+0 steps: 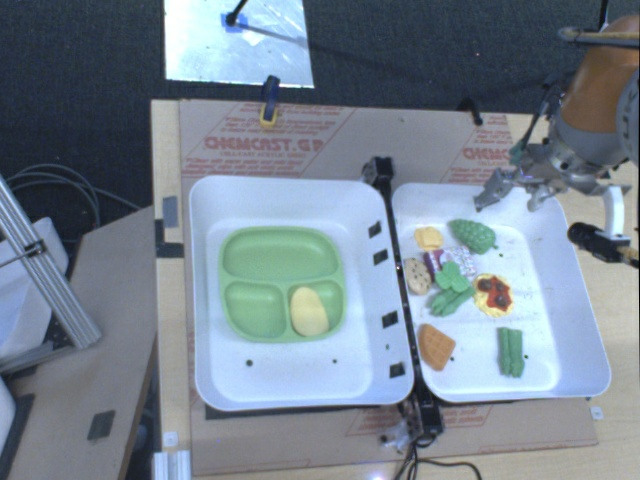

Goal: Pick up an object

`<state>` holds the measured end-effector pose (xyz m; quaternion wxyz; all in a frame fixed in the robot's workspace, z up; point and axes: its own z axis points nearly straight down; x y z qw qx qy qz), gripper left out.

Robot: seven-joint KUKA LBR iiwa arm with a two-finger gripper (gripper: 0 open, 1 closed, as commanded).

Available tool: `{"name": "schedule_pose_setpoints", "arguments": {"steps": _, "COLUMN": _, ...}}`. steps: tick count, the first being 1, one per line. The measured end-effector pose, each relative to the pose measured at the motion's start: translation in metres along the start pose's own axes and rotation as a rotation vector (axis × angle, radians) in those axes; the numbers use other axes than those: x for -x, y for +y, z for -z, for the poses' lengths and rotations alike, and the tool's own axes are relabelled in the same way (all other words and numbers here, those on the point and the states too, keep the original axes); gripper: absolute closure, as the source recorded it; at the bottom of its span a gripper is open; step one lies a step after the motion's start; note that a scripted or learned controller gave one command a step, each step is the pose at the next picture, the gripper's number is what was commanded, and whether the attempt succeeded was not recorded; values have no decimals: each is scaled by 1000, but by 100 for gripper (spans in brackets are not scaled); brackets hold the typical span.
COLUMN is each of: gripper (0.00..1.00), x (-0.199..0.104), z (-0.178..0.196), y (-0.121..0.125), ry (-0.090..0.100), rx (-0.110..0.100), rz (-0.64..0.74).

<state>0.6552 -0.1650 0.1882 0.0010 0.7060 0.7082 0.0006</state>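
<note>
Several toy foods lie in the right bin (580, 298): a yellow block (429, 237), a green leafy piece (472, 234), a round cookie (417, 275), a small purple packet (437, 262), a green sprig (452, 290), a pizza slice (493, 293), an orange cracker (435, 346) and green beans (511, 351). My gripper (515, 194) hangs over the far rim of this bin, up and right of the leafy piece. Its two grey fingers (489, 191) stand apart, open, with nothing between them.
The left bin (210, 228) holds a green divided tray (282, 258) with a pale yellow potato-like piece (310, 311) in its near right compartment. A black hinge strip (385, 258) runs between the bins. A yellow clamp (269, 103) sits at the board's far edge.
</note>
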Motion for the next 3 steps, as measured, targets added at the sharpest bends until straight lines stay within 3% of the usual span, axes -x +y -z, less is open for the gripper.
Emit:
{"name": "schedule_pose_setpoints", "arguments": {"steps": 1, "gripper": 0, "x": 0, "z": -110, "y": 11, "ry": 2, "rx": -8, "rz": 2}}
{"name": "schedule_pose_setpoints", "arguments": {"steps": 2, "gripper": 100, "x": 1, "z": -91, "y": 15, "ry": -2, "rx": 5, "rz": 5}}
{"name": "schedule_pose_setpoints", "arguments": {"steps": 3, "gripper": 100, "x": -77, "z": 0, "y": 17, "ry": 1, "rx": 9, "rz": 9}}
